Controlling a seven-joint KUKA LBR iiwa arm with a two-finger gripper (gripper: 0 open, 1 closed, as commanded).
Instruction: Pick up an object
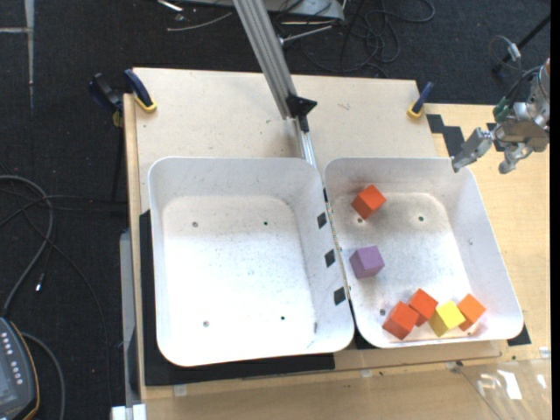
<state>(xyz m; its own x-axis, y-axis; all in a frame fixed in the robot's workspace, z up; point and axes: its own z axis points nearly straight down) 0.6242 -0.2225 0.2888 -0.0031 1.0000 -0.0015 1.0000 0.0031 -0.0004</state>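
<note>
Pale wooden counter with two shallow white plastic bins.
The end effector, fingers spread and holding nothing, hovers beyond the right bin's far corner; small orange cube lies nearest.

Claw: you see the claw at the right edge, fingers spread, above the right bin's far corner.
Right bin: you have an orange block, a purple block, and three orange blocks around a yellow block.
Left bin: the left bin sits beside it.
</note>
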